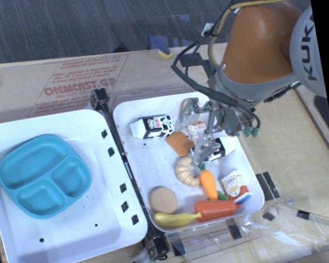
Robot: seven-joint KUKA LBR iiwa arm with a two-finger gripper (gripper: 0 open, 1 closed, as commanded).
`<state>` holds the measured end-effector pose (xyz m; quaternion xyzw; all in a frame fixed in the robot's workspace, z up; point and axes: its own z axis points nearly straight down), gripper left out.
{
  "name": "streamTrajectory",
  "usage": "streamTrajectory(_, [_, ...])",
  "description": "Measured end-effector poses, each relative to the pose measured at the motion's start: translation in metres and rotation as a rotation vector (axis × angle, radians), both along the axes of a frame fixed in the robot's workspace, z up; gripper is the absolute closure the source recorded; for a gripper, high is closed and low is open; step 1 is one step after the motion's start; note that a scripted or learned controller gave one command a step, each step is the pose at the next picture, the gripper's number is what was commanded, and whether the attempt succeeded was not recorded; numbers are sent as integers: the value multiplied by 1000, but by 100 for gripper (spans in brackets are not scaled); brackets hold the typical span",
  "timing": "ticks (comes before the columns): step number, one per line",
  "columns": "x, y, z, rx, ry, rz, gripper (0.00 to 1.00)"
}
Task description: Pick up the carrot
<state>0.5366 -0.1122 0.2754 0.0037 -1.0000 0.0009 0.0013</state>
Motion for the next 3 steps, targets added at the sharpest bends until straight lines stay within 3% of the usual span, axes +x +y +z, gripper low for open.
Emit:
streamTrajectory(1, [20, -38, -124, 6, 7, 192, 0])
streamTrajectory(2, [-21, -50, -185, 4, -2, 137, 0])
streamTrajectory(3, [-44, -93, -182, 3, -9, -36, 0])
